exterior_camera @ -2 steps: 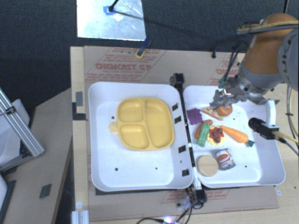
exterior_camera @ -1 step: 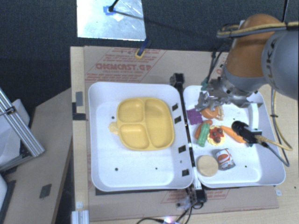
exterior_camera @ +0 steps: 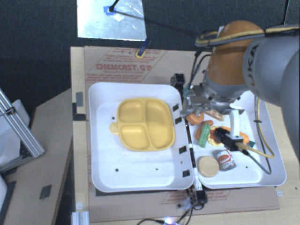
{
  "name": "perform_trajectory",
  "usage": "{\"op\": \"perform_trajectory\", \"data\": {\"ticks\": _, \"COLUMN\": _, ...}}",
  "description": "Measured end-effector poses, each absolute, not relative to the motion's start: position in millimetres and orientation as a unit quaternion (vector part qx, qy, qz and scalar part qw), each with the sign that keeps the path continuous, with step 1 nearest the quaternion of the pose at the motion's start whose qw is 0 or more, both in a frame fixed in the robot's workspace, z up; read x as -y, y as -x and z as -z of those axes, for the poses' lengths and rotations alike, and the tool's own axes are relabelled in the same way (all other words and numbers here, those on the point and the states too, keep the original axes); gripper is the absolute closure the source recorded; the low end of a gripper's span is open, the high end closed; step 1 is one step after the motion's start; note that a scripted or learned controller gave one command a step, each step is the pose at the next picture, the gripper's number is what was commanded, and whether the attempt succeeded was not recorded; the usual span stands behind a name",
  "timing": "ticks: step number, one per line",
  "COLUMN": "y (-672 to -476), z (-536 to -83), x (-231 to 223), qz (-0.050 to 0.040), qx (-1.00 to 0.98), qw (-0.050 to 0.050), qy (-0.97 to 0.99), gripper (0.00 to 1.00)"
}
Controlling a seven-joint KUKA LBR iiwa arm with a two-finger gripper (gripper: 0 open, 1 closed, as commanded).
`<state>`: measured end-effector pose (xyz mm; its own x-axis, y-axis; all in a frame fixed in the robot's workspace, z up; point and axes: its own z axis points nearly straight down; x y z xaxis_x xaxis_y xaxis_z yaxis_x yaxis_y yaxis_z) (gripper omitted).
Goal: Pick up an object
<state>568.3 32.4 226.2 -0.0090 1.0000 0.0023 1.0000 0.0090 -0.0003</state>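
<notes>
From above, the pincer (exterior_camera: 202,108) hangs low over the right white bin (exterior_camera: 274,170), just above a heap of small toys: an orange piece (exterior_camera: 194,118), a green pod (exterior_camera: 203,134), a round tan disc (exterior_camera: 208,166). The wrist hides its state, so I cannot tell, and with the toys probably touching, it could catch two or slide off; the yellow divided plastic plate (exterior_camera: 143,124) lies in the left bin.

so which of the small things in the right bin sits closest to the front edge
The tan round disc, lying flat beside the small can. The orange and green toy food pieces lie farther back, under the arm.
</notes>
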Motion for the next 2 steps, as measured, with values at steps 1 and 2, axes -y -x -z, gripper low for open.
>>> {"op": "perform_trajectory", "data": {"ticks": 1, "y": -537.0, "z": -216.4, "x": -76.3, "qz": -0.0003, "qx": 0.710, "qw": 0.001, "qy": 0.704, "gripper": 1.00}}
{"op": "perform_trajectory", "data": {"ticks": 2, "y": -525.4, "z": -229.1, "x": -113.2, "qz": 0.0014, "qx": 0.710, "qw": 0.000, "qy": 0.704, "gripper": 1.00}}
